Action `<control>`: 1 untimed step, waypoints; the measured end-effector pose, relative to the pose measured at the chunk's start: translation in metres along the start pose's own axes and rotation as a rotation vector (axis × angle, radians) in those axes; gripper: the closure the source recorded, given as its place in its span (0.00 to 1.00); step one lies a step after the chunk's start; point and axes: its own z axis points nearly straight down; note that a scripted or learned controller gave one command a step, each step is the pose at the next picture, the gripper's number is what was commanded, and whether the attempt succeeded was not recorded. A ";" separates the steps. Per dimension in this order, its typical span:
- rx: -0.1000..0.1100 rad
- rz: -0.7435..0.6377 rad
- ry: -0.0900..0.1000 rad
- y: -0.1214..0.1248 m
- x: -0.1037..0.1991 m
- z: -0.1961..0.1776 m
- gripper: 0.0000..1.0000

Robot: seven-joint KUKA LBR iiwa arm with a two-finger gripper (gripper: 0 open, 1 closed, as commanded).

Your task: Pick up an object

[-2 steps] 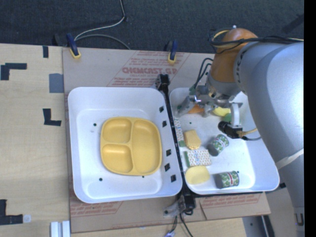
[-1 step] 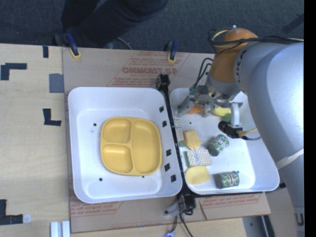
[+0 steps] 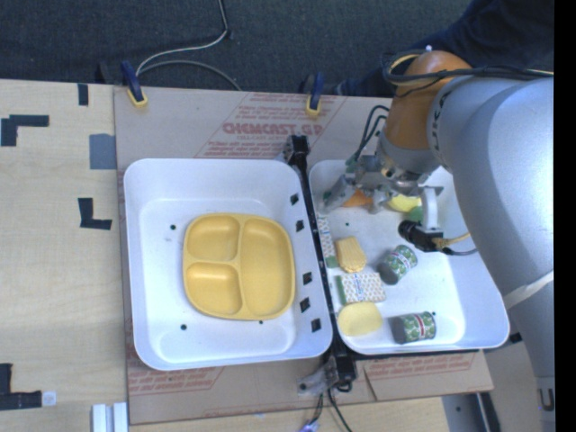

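My gripper [image 3: 356, 189] is low over the back left part of the right bin [image 3: 468, 318], below the orange band [image 3: 416, 115] of the arm. An orange item [image 3: 362, 200] lies right under it and a yellow item [image 3: 406, 203] lies just to its right. Nearer the front are a tan sponge-like block [image 3: 350, 254], a green can [image 3: 398, 263], a patterned packet [image 3: 363, 287], a pale yellow lump [image 3: 360, 318] and a second green can [image 3: 414, 327]. Whether anything is in the gripper is hidden by the wrist.
The left bin [image 3: 153, 241] holds a yellow divided plate [image 3: 239, 265]. A ridge with black clips [image 3: 310, 241] separates the two bins. The big grey arm [image 3: 504, 178] covers the right bin's far right side. Cables [image 3: 432, 237] trail near the gripper.
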 end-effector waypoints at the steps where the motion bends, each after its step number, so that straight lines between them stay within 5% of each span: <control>1: -0.016 0.002 -0.004 -0.006 0.004 -0.001 0.00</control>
